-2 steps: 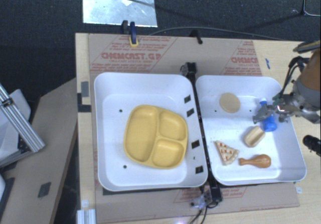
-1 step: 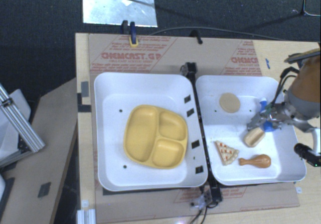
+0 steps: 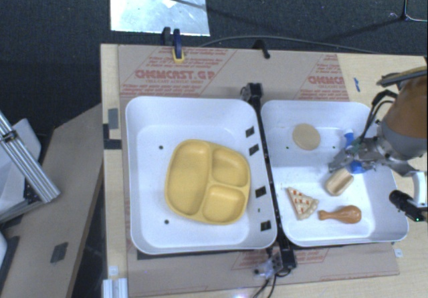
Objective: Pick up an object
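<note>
Camera view: in the right bin (image 3: 384, 226), the gripper (image 3: 349, 160) hangs just above a bread roll (image 3: 339, 182); whether its jaws are open or closed cannot be told. The roll's long axis runs diagonally, lower-left to upper-right, toward the gripper.

Bench (image 3: 221, 66): tan board top printed with red lettering along its far edge. Two shallow white bins sat side by side on it, touching along the middle. Left bin (image 3: 144, 176): occupied the bench's left and centre, reaching close to the near edge. Right bin (image 3: 287, 123): ran toward the bench's right edge. A blue and yellow clamp (image 3: 176, 46) gripped the far edge near the far-left corner.
</note>
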Robot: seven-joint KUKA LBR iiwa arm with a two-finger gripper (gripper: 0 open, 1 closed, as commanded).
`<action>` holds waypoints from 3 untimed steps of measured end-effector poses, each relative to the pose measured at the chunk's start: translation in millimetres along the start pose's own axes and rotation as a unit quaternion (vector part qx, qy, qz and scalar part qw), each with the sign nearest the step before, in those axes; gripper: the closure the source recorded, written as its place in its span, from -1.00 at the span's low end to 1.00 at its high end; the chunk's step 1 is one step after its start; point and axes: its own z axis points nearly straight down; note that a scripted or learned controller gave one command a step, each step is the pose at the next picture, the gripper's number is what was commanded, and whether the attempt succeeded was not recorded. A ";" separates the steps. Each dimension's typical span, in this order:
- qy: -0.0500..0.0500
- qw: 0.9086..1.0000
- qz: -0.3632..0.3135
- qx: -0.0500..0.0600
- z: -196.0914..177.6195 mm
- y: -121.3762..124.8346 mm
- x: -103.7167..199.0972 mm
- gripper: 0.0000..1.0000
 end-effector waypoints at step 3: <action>0.004 1.000 -0.003 0.005 -103.4 5.1 1.1 1.00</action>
